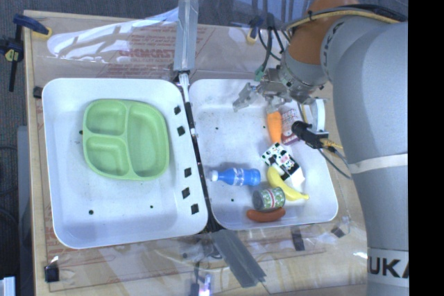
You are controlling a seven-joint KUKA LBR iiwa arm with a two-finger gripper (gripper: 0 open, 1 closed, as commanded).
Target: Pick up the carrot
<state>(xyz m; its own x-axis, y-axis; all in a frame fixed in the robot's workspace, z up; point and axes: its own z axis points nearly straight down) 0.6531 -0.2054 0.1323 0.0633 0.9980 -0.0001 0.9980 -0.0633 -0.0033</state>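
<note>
The end effector [258, 92] hangs over the far part of the right bin [222, 149], close to its back wall. Its metal fingers [243, 99] point toward the left bin [62, 170], and they look a little spread, with nothing between them, but the picture is not sharp enough to be sure, so I cannot tell if it is open or closed.

The carrot [275, 127] lies in the right bin, just beside the end effector, on the side nearer to the camera and slightly toward the arm [361, 114]. It does not touch the fingers. Next to the carrot, further toward the arm, there is a small red and white packet [290, 116].

Further from the end effector, toward the front of the same bin, lie a black and white cow toy [281, 158], a banana [288, 188], a small can [268, 199], a sausage [266, 215] and a blue bottle [237, 177] on its side.

Well apart from the end effector, in the left bin, rests a green plate [125, 138] with three compartments. Both bins stand on the desk [104, 45].
</note>
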